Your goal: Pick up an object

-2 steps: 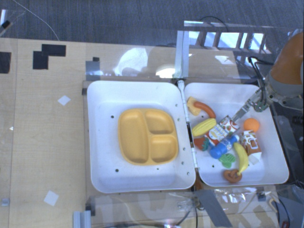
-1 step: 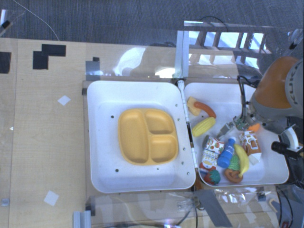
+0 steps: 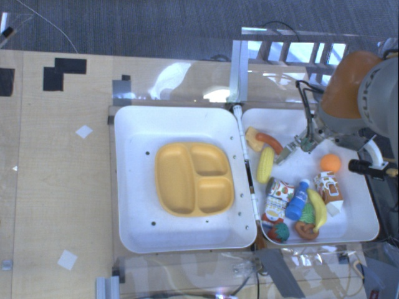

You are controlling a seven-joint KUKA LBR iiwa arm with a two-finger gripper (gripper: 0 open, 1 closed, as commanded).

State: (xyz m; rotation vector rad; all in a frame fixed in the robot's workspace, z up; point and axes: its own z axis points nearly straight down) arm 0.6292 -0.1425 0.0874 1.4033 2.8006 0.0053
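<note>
Yellow plastic corn cob (image 3: 265, 164) lay in the right-hand shallow white bin (image 3: 368, 229) near its left wall, the likeliest target, just left of the gripper (image 3: 293, 148). The jaws hung low over bare bin floor between the cob and a small orange ball (image 3: 331, 162); whether they were parted or closed could not be told, perhaps slightly apart. A red-and-yellow hot dog toy (image 3: 262, 140) lay touching the cob's upper end. Descending from here risked pinching both, or nudging the cob against the wall. A yellow divided plate (image 3: 193, 178) sat in the left white bin (image 3: 134, 229).
</note>
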